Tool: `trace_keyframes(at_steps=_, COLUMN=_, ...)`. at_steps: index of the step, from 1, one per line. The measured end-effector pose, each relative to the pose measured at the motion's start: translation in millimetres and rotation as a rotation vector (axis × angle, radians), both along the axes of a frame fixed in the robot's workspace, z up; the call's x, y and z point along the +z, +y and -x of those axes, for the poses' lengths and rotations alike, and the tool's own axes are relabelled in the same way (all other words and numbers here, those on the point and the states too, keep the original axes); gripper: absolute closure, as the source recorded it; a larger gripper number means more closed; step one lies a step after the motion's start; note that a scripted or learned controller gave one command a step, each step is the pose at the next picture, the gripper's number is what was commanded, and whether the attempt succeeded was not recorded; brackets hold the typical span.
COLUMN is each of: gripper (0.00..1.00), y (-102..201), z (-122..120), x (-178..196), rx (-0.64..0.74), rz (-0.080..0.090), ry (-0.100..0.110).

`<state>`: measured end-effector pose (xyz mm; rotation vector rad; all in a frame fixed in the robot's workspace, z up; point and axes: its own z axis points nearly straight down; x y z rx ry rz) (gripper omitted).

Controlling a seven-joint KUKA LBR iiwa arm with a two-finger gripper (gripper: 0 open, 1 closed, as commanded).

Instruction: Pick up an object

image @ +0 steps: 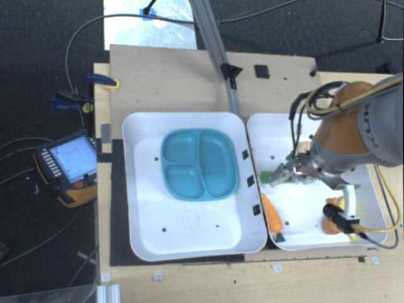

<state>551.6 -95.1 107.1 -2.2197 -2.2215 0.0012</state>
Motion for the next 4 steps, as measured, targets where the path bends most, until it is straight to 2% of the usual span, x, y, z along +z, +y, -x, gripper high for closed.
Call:
trace_keyframes(at_steps=1, gripper=1.0, y=0, z=-1, x=13, rx=0.0, rz=0.001, ry=-0.004)
trace_keyframes(at_steps=2, gripper=1.0, y=10, z=1, x=66, rx=0.004, rz=0.001, ry=-0.007)
trace_keyframes(at_steps=3, gripper=1.0, y=5, z=-8, x=114, rx=0.004, rz=0.001, ry=-0.009)
trace_keyframes(at_steps=4, gripper=1.0, y=5, z=-9, x=132, rx=0.004, rz=0.0, ry=-0.005)
